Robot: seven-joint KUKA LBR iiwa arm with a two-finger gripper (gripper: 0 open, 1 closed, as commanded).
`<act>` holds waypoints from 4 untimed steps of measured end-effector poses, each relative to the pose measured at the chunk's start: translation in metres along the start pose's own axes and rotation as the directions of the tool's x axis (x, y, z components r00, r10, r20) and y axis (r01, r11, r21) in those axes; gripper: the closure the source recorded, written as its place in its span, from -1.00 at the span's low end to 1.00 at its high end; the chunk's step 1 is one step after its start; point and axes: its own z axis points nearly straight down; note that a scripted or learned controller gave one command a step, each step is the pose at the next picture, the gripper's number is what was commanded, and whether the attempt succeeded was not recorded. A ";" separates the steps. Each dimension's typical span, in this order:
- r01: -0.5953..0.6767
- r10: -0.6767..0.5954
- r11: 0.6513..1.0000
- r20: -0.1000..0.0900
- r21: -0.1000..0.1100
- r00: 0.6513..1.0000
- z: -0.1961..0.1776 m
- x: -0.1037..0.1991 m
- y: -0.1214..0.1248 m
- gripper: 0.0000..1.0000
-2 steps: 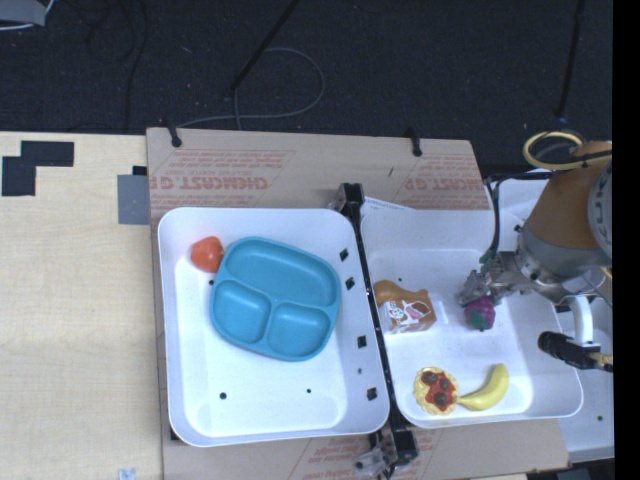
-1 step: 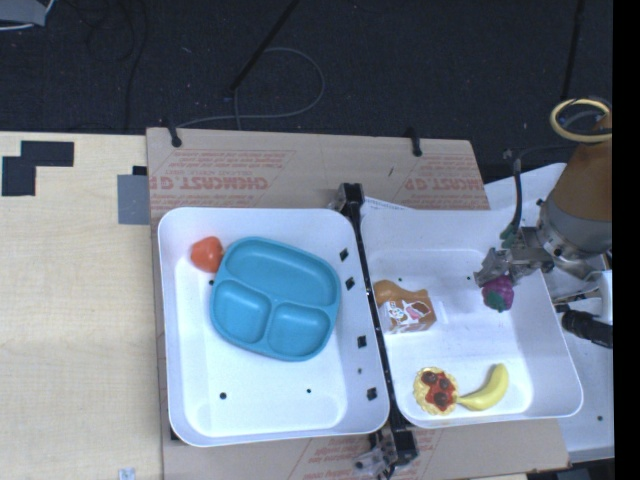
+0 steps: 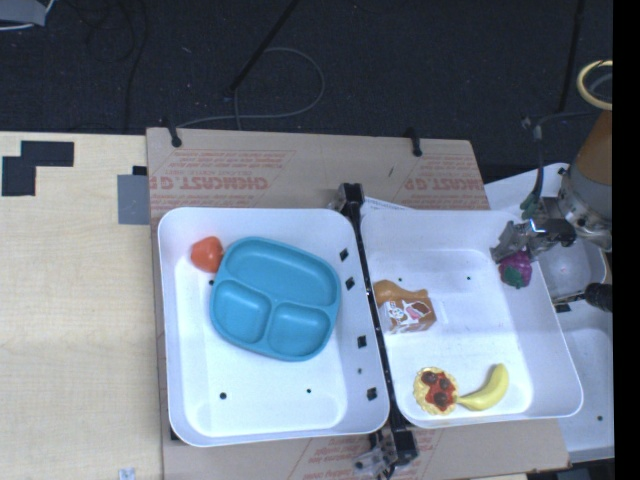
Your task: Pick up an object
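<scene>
My gripper [image 3: 519, 249] hangs over the right rim of the right bin [image 3: 470, 268], below the arm's orange band. A small purple object with a green patch [image 3: 517, 269] sits between its fingertips, and the fingers are shut on it. It appears lifted just above the bin floor. Other pickable items lie in this bin: a brown snack packet [image 3: 404, 309] near the left wall, a yellow banana [image 3: 488, 389] and a red and yellow round toy [image 3: 436, 390] at the front.
The left bin [image 3: 200, 388] holds a blue divided plate [image 3: 275, 301] and a red-orange ball [image 3: 207, 254] at its back left corner. A black divider [image 3: 364, 308] runs between the bins. Cardboard lies under both.
</scene>
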 end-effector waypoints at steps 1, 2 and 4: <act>0.000 0.000 1.000 0.000 0.001 1.000 -0.052 -0.001 0.001 1.00; 0.002 -0.002 1.000 -0.004 0.007 1.000 -0.057 0.050 -0.002 1.00; 0.002 -0.002 1.000 -0.003 0.008 1.000 -0.034 0.150 0.001 1.00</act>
